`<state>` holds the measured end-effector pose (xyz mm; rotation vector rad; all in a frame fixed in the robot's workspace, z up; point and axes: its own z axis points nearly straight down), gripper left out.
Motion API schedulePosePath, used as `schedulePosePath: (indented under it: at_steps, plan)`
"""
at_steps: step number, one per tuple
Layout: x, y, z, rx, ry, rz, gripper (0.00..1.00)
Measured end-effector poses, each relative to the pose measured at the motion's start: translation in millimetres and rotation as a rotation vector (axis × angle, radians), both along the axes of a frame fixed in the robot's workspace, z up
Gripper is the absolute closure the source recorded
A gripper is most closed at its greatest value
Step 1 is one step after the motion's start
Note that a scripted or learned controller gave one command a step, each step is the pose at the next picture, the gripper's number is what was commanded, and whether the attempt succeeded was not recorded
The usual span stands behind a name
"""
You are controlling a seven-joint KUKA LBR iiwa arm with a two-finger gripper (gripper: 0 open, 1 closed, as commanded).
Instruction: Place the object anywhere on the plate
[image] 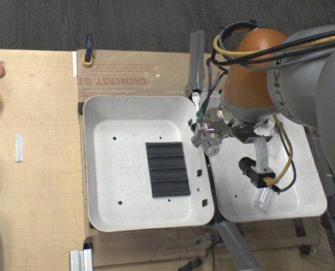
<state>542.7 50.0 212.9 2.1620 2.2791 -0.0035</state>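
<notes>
The arm [303, 78] reached in from the right, its grey body crossing above the right bin [303, 208] and its orange band [258, 66] sitting over that bin's far left part. Yellow and black cables [235, 38] looped around the band, and another cable hung down to a small black fitting [255, 171] above the bin floor. The wrist pointed down and to the left, so the gripper [208, 140] stood at the seam between the 2 bins, just beside the near wall of the left bin [100, 151].

A cardboard sheet [128, 75] behind the left bin carried red printed lettering, seemingly reversed, and I could not read it with confidence.

Whether the gripper was open or closed could not be told; something pale and translucent showed at its tip, possibly part of the tool itself.

1 small clear object [263, 199] lay on the right bin's floor near the front edge. A black ribbed slab [167, 169] lay flat in the middle of the left bin, well apart from it.
</notes>
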Motion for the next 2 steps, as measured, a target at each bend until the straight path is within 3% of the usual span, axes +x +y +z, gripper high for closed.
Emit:
schedulePosePath:
  at_steps: [1,2]
  plan:
    - [-25,59,12,0.000,0.003,0.159,1.00]
    - [65,87,-26,-0.001,0.002,0.263,1.00]
